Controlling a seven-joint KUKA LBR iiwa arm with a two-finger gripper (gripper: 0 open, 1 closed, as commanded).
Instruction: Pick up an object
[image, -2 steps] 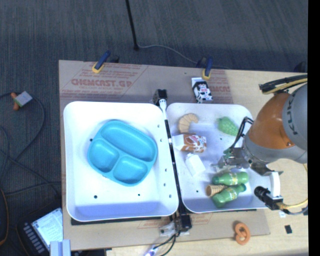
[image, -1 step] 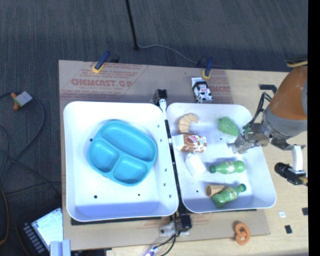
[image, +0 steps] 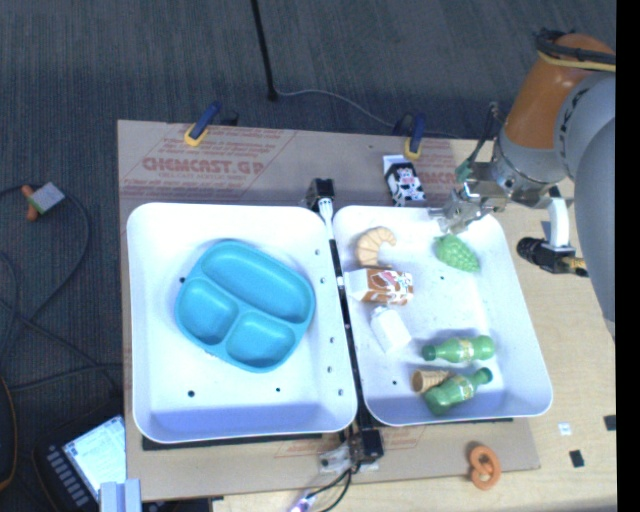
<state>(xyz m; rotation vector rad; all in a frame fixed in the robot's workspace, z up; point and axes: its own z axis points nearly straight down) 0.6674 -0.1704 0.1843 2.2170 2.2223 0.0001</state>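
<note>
You are looking down on a cardboard-topped bench (image: 200, 165) over dark carpet, two white bins side by side at mid-frame. The left bin (image: 150, 390) carries a glossy blue divided tray (image: 245, 305). At upper right, the gripper (image: 462, 215) hangs over the right bin's (image: 520, 390) far corner, with a knobbly green grape bunch (image: 456, 252) just below it, apparently touching; the grip is too blurred to call. A croissant (image: 375, 240), two green bottles (image: 458, 350) and a white block (image: 391, 329) lie further down.
</note>
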